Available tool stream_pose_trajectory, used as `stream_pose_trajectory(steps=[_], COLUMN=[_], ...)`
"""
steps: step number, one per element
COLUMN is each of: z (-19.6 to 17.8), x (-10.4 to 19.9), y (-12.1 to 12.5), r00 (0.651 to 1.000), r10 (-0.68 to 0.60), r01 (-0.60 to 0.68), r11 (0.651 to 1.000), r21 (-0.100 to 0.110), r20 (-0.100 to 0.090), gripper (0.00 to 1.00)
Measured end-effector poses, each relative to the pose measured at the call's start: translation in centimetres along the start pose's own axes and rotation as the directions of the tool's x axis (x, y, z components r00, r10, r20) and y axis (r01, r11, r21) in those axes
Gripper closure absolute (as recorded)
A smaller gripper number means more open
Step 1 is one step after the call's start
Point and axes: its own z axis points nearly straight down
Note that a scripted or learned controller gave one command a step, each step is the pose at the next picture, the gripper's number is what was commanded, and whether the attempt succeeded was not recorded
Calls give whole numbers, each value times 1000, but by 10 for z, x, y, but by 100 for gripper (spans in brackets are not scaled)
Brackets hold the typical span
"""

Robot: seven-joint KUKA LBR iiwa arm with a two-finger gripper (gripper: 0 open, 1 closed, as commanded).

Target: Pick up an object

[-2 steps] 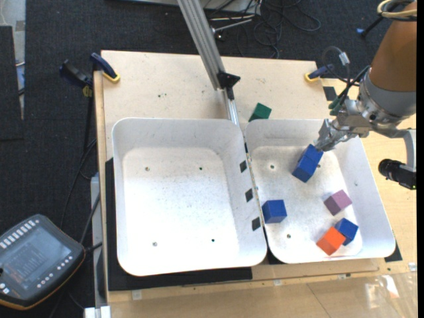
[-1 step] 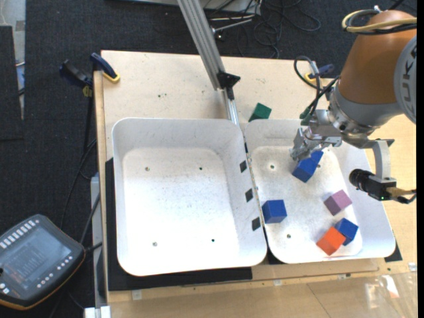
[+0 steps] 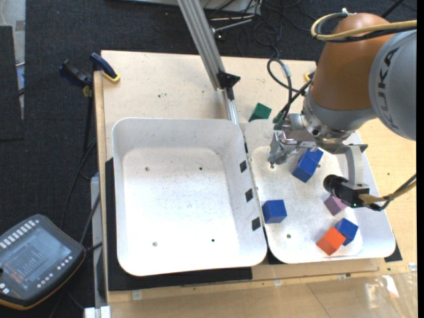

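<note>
Blue plastic cube (image 3: 307,165) lies tilted in the right white bin (image 3: 371,244), just beside the metal two-finger gripper (image 3: 279,152), whose grip state cannot be told. Another blue cube (image 3: 274,211), an orange block (image 3: 330,241), and a lilac block (image 3: 333,205) lie nearby.

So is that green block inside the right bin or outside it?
Outside. The green block lies on the bench just beyond the right bin's far rim.

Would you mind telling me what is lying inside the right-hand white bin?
The right-hand white bin holds three blue cubes, an orange-red block and a small purple block. The grey arm covers the bin's far part, so anything there is hidden.
</note>
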Motion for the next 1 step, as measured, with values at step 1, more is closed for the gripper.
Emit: stream_pose_trajectory(steps=[1], z=[0], x=[51], y=[-12], r00=[1000], r10=[0], r01=[0], r11=[1000], r21=[0], r20=[0], gripper=[100])
